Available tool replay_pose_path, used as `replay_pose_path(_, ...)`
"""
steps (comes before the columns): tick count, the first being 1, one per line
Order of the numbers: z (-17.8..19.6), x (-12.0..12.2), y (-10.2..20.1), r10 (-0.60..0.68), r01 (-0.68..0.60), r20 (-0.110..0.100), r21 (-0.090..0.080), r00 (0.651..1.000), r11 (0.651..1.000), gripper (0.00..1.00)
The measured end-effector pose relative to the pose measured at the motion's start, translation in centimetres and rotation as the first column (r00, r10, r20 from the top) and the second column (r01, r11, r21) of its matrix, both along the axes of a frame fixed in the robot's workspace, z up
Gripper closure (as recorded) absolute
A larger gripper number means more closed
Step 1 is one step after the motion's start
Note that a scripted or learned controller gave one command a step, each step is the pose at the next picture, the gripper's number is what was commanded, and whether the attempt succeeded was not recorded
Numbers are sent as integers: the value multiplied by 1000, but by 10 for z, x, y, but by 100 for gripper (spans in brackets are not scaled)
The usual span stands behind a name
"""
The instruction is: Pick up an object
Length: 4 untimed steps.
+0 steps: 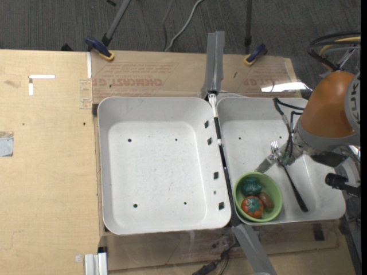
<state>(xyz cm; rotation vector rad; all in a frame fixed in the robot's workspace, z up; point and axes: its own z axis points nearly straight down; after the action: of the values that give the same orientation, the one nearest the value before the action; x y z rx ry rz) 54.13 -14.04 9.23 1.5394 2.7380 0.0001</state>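
The arm's gripper (282,156) hangs low in the right bin (252,116), just beyond a green bowl (259,196) of small objects at the near left corner; its grip cannot be made out. Any descent risks clipping the bowl's rim and tipping it.

A light wooden table (46,171) fills the left side, with a strip of white tape (41,77) near its far left corner. Brown printed cardboard (149,79) covers its far edge, held by two blue-and-yellow clamps (100,48). Beyond lies dark grey carpet (57,10), crossed by a pale cable (189,16) and thin metal stand legs (123,10).
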Motion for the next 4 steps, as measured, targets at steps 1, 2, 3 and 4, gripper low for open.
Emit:
replay_pose_path(1,176,-37,-55,-70,70,1,-1,998,998,0)
replay_pose_path(2,145,-64,-42,-551,551,-5,-2,835,835,0)
replay_pose_path(3,0,-35,41,-804,804,0,-1,595,595,0)
replay_pose_path(4,46,-43,-42,-691,691,-1,-1,723,723,0)
